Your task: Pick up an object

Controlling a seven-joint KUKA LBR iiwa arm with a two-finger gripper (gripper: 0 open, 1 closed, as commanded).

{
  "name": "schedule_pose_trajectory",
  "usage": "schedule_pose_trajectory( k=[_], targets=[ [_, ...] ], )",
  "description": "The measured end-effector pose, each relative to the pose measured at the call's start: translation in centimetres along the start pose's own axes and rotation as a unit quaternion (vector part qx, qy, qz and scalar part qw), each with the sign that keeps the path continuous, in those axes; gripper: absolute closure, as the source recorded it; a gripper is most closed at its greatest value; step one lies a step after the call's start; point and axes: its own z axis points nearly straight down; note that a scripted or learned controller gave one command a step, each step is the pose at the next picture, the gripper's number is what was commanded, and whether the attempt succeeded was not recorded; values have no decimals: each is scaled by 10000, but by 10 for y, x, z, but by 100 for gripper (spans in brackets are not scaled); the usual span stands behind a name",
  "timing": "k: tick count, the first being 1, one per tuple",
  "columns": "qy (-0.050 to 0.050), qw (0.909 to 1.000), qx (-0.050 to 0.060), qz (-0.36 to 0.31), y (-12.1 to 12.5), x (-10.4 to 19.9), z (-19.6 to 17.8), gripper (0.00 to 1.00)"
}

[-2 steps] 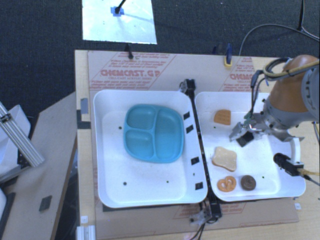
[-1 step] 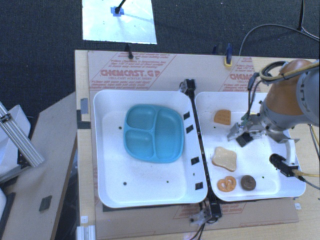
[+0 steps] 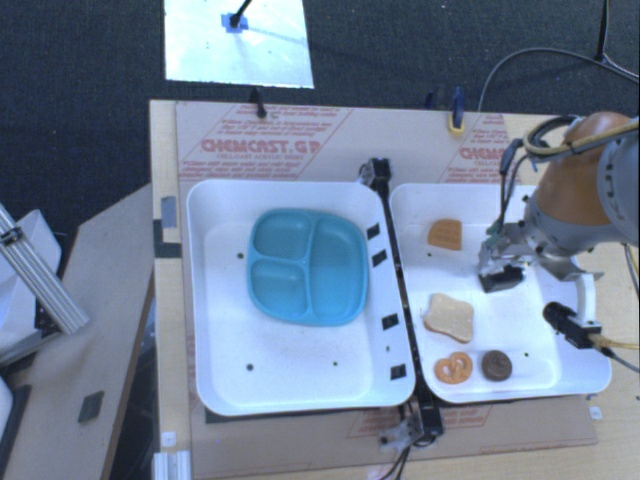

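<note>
Right bin (image 3: 575, 373): gripper (image 3: 500, 268) low over the floor, between an orange-brown piece (image 3: 445, 234) and a toast slice (image 3: 449, 317); nothing visible in its grasp (how far it stands open cannot be told at this slant). Near front wall: pretzel (image 3: 453, 368), brown disc (image 3: 497, 366), touching neither each other nor the toast. Left bin (image 3: 215, 368): blue divided plate (image 3: 306, 266). Risk, as judged: descending here, the gripper meets bare floor between items and comes up with nothing, or nudges the toast aside.

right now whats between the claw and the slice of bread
Nothing: in the camera view, bare white bin floor separates the claw from the slice of bread.
</note>
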Motion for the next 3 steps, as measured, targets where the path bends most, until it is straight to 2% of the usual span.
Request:
schedule_pose_trajectory(
  k=[1, 2, 3],
  targets=[
    [54, 9999, 105, -24, 3, -1, -65, 100],
    [54, 9999, 109, -30, 6, -2, -112, 100],
    [58, 9999, 121, -32, 8, -3, -135, 100]
  ],
)
